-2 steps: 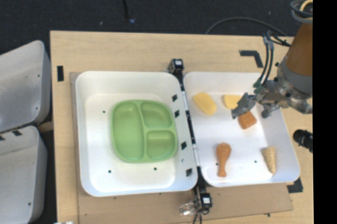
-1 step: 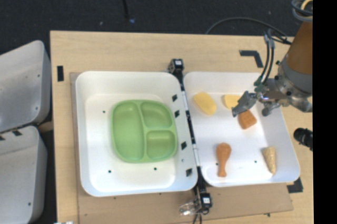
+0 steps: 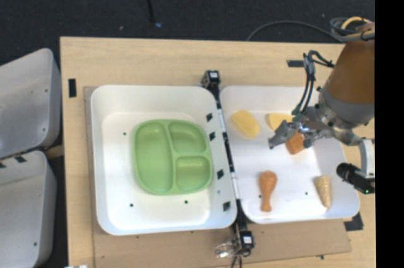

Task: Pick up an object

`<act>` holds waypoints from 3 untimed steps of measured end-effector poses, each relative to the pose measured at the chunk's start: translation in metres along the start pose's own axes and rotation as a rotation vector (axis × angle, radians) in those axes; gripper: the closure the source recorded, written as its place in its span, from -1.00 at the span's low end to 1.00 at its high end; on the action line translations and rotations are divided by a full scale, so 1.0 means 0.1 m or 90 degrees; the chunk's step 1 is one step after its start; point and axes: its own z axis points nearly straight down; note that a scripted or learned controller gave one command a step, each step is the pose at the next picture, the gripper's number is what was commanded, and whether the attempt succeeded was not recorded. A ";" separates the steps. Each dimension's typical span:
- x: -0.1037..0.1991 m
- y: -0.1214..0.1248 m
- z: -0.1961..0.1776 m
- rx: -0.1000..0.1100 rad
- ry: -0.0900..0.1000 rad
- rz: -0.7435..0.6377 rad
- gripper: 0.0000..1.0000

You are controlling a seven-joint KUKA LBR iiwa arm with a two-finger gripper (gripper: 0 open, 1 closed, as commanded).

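1. Overhead, a KUKA iiwa arm (image 3: 353,81) reaches from the right over the right-hand bin (image 3: 252,210), its gripper (image 3: 291,136) low among a scatter of toy foods.

2. Just at the gripper's tip sits a small orange-brown food piece (image 3: 295,144); it appears to touch the dark fingers, though whether it lies between them cannot be told from this angle.

3. How wide the gripper is spread cannot be read either: the fingers merge into one dark shape against the white floor.

4. Near by lie a yellow potato-like piece (image 3: 245,123) to the left and a pale yellow wedge (image 3: 278,120) just beside the gripper; a toy drumstick (image 3: 267,190) and a cream-coloured cone (image 3: 324,190) rest well apart, toward the bin's front.

5. For a clean pick, the judgement is that the fingers should straddle the orange-brown piece squarely and keep off the wedge, since a glancing closure could push the piece aside.

6. A slow, straight lift would suit best, for the piece looks small and rounded and may slip.

7. Across the divider, a green sectioned plate (image 3: 172,156) lies in the left-hand bin (image 3: 101,197).
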 end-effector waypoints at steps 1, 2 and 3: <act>-0.10 0.01 0.58 0.000 0.000 0.001 -1.00; -0.06 0.04 1.03 0.000 0.000 0.002 -1.00; -0.07 0.05 0.90 -0.004 0.000 0.007 1.00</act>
